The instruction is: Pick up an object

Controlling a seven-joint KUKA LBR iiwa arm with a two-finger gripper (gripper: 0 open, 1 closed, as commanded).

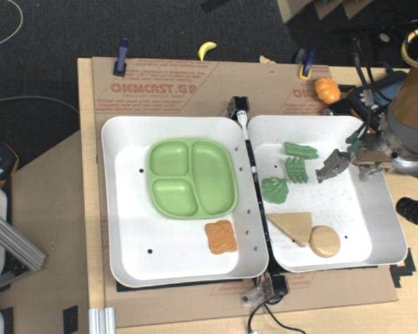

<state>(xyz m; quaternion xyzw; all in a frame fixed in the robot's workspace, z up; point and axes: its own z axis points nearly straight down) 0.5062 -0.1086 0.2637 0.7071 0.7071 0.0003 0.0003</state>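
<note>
The gripper (332, 165) hangs above the right bin (376, 245), near its far right side, and whether it is spread or closed cannot be told; nothing shows in its grasp. Below it lie green bean pieces (297, 160) toward the far edge, a green leafy piece (274, 189) by the left wall, and a tan wedge (292, 225) touching a round biscuit (324, 241) near the front edge. The left bin (125, 186) holds a green divided plate (192, 177) and an orange square (221, 236).
</note>
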